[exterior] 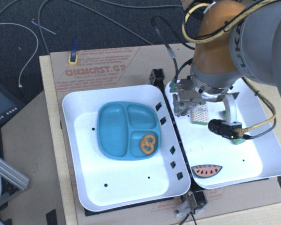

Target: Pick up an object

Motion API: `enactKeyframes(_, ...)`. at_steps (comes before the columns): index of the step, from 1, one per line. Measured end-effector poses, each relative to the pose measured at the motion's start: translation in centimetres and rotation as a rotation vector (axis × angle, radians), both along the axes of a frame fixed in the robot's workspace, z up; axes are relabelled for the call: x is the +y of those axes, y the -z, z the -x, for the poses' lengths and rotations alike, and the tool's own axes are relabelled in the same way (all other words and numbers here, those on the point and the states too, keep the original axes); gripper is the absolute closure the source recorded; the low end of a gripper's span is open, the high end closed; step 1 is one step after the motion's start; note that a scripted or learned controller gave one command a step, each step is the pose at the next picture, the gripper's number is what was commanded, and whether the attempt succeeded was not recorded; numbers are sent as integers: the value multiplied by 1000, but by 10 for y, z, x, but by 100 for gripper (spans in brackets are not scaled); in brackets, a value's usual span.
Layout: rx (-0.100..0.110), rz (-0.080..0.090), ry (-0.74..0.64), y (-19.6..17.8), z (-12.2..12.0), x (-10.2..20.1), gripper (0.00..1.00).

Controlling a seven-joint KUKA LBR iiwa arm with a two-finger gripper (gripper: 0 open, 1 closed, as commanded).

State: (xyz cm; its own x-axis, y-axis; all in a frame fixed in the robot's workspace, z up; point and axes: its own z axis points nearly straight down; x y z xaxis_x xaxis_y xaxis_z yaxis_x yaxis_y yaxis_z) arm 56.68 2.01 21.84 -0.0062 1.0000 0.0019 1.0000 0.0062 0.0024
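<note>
My gripper [191,103] hangs low over the upper left part of the right bin [262,121], close to the divider between the bins. Right under it, partly covered by it, lies a small white dotted piece with a green edge [200,114]. I cannot make out whether the gripper touches that piece. A watermelon slice toy [207,170] lies flat near the right bin's front edge, well apart from the gripper. A pretzel toy [147,144] sits in the lower right compartment of a blue divided plate [117,132] in the left bin [85,156].
A black connector with a yellow cable [228,128] hangs off the wrist over the right bin, and a bit of teal object [238,140] peeks out beneath it. The grey and orange arm [222,34] covers the right bin's back. Black clips line the divider [173,146].
</note>
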Motion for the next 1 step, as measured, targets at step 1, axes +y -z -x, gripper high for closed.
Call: enactKeyframes(1,2,-1,0,-6,6,51,100)
